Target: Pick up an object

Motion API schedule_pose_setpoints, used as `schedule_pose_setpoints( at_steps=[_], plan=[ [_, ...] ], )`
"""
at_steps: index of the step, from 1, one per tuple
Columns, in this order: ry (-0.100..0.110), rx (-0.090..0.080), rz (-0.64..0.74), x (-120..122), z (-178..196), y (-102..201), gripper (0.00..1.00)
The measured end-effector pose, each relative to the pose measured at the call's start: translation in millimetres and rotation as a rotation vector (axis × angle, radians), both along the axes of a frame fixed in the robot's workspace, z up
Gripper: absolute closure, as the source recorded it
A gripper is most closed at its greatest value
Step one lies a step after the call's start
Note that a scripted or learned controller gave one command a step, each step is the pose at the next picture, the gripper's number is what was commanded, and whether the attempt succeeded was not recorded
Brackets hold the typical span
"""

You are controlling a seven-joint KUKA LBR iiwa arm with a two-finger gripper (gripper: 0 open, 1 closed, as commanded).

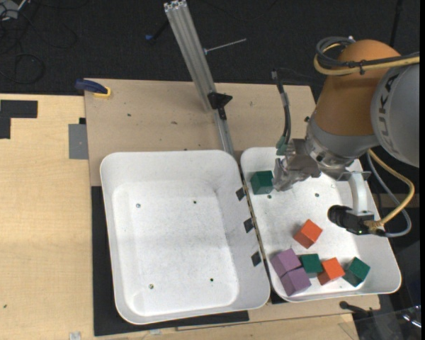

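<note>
A small dark green block (pixel 261 182) sits in the right bin (pixel 382 278), near its upper left corner, just beside the gripper (pixel 283 179). Whether the gripper is spread or closed cannot be told. Lower in that bin lie two orange blocks (pixel 308 233), two purple blocks (pixel 290 270) and two more green blocks (pixel 355 270). The left bin (pixel 173 236) lies alongside.

A dark green cube (pixel 261 182) lies in the right white bin (pixel 382 278), near its upper left corner. Well apart, near the lower edge, lie two purple blocks (pixel 290 270), two orange cubes (pixel 309 233) and two more green cubes (pixel 356 270), loosely clustered.
</note>
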State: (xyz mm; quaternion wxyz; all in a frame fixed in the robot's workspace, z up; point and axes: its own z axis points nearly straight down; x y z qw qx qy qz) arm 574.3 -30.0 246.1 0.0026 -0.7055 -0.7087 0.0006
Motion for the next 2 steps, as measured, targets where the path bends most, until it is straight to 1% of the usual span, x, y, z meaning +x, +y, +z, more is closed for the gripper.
schedule_pose_setpoints(
  at_steps=[1,2],
  plan=[
    [-0.001,-0.001,0.0,2.0,2.6,49.9,1.0],
    [-0.002,-0.001,0.001,7.9,0.4,107.8,1.0]
  ],
)
